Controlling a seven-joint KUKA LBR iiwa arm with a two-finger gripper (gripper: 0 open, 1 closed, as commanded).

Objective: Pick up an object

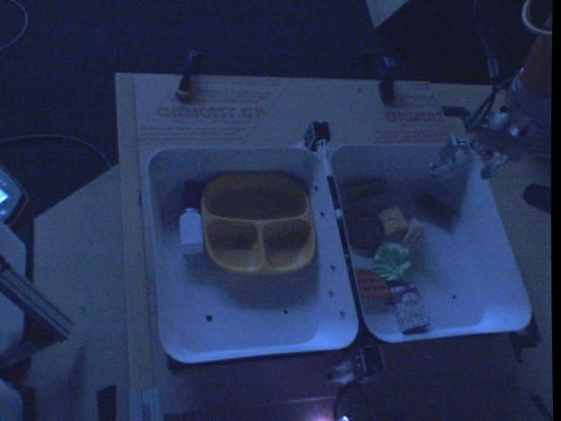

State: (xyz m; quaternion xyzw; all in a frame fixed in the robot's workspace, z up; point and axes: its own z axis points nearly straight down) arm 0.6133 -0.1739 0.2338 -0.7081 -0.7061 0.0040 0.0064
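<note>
1. Yellow divided plate (258, 224) lies in your left bin (175, 323), a small white bottle (191, 231) touching its left rim
2. Your pincer (466, 154) hovers over the right bin's (491, 296) far right corner; whether it's clenched, you cannot tell
3. Small objects (392, 261) cluster along that bin's left side

My hand (460, 152) hangs over the right bin's (491, 274) rim at two o'clock, nothing visibly between its parts. In that bin small things (390, 253) cluster toward nine o'clock, against the divider. The left bin (254, 323) holds a yellow tray (257, 224) with a white bottle (190, 230) just beside it at nine o'clock.
</note>
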